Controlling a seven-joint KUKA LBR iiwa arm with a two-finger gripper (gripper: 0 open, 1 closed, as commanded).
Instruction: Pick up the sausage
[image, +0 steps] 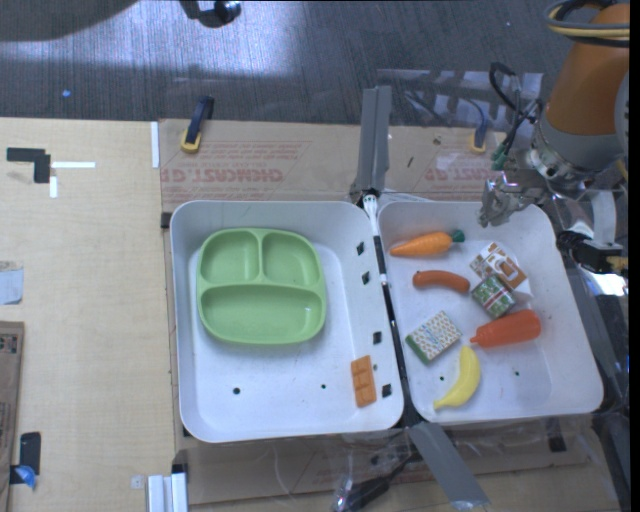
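Camera view, from left: a green divided plate (262, 286) sits far left of the claw (493, 212) in the left bin (190, 330). Nearer, the sausage (441, 281) lies down-left of the claw, below a carrot (424, 243). Whether the claw is wide or narrow, I cannot tell.

The arm (585, 95) is a fat orange band over grey metal — black cables loop beside it, down to a small metallic claw (497, 203).
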